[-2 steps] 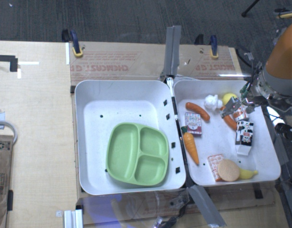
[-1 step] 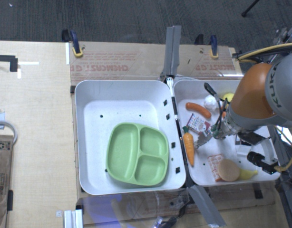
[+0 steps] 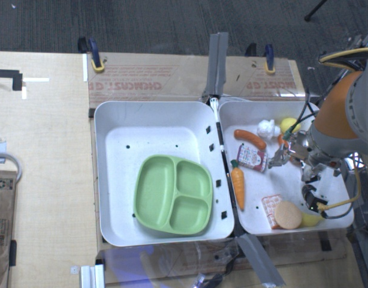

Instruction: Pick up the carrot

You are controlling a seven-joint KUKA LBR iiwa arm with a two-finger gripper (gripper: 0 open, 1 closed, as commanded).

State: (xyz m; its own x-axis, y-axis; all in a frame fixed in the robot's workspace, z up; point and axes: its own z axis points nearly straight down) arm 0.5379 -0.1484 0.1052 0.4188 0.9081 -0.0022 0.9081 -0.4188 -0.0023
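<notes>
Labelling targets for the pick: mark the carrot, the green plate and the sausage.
carrot (image 3: pixel 238 187): camera view, middle of its orange body.
green plate (image 3: pixel 155 192): camera view, floor of its large left compartment.
sausage (image 3: pixel 250 138): camera view, middle of its length.

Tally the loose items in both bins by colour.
Orange: 1, carrot
Orange-red: 1, sausage
Yellow: 2, lemon-like pieces
White: 1, small lump
Tan: 1, round bun
Red-and-white packets: 2
Green: 1, divided plate, in the left bin
Total: 9
</notes>
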